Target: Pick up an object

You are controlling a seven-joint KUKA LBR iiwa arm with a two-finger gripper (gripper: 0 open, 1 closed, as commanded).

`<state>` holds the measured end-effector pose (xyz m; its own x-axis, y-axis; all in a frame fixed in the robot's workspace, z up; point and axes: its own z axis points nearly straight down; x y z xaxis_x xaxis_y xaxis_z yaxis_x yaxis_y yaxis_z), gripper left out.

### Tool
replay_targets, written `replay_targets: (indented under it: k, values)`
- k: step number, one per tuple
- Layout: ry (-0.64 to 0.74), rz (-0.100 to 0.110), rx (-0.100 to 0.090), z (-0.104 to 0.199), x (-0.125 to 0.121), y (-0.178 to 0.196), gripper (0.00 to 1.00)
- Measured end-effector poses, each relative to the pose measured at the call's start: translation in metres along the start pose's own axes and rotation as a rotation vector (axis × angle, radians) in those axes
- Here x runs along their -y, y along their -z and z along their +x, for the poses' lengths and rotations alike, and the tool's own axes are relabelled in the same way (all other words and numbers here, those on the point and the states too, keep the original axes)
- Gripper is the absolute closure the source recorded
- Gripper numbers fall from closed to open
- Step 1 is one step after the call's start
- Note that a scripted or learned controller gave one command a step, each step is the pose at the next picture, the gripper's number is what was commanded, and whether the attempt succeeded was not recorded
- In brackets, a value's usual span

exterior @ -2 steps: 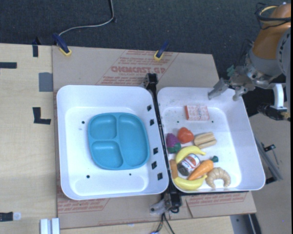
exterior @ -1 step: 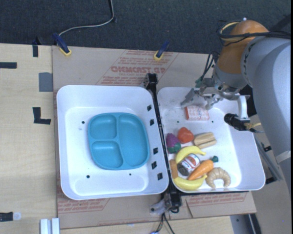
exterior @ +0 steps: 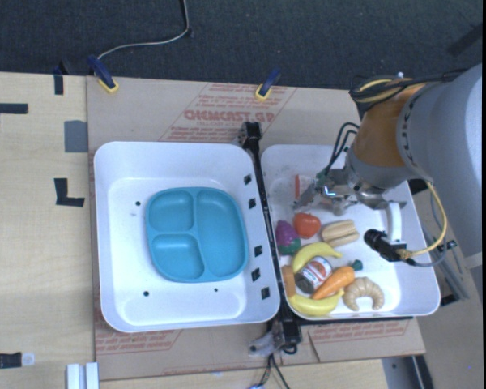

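Note:
My gripper (exterior: pixel 327 194) hangs over the upper middle of the right bin (exterior: pixel 421 294), its metal fingers pointing down-left. Just below it lie a red tomato (exterior: pixel 306 224) and a tan bread roll (exterior: pixel 339 232). A thin orange-red piece (exterior: pixel 298 185) lies to the gripper's left. Further toward the front sit a purple toy (exterior: pixel 285 234), a yellow banana (exterior: pixel 312 255), a small can (exterior: pixel 312 275), a carrot (exterior: pixel 335 282), a croissant (exterior: pixel 364 293) and another yellow piece (exterior: pixel 314 305). Nothing shows between the fingers.
The left bin (exterior: pixel 113 217) holds a blue divided plate (exterior: pixel 197 233). A black divider (exterior: pixel 259 217) with clips runs between the bins. The grey arm with its orange band (exterior: pixel 381 136) and cables (exterior: pixel 425 241) covers the right bin's upper right side.

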<state>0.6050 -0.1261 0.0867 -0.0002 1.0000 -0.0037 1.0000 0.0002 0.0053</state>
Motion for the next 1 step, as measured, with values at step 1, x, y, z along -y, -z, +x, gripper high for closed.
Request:
replay_targets:
  k: [1]
  values:
    - [0.002,0.002,-0.003,0.0275,-0.0506,-0.0012,0.00]
